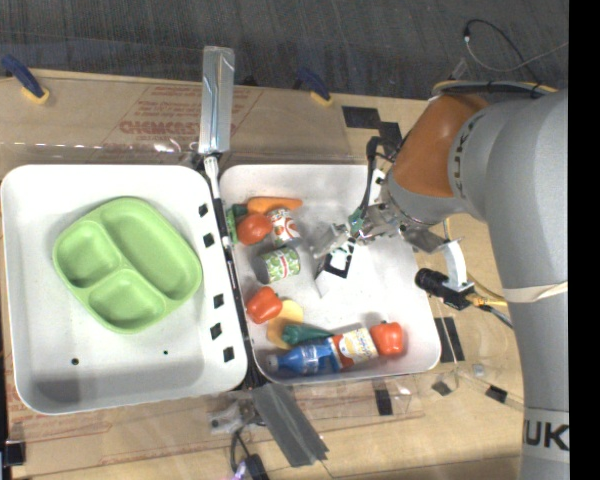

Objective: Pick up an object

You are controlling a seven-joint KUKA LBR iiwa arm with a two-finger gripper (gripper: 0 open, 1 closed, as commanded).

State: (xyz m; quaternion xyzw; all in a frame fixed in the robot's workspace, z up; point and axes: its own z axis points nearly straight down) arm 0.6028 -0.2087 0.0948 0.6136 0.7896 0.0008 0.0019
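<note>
My gripper point(336, 254) is low inside the right bin point(410, 320), over its bare middle floor. It hangs just right of a small green-labelled can point(280, 264) and stands apart from it. Above that can are a white-and-red can point(285, 226), a red tomato point(252, 229) and an orange carrot point(274, 206). Near the bin's front lie a red pepper point(263, 305), a yellow piece point(289, 314), a blue bottle point(305, 359) and an orange-capped bottle point(371, 341). I see no object held by the gripper.
The left bin point(40, 368) holds a green divided plate point(127, 262). A metal divider point(217, 98) runs between the bins at the back. The grey arm with its orange band point(430, 153) reaches in from the right, over the right bin's far corner.
</note>
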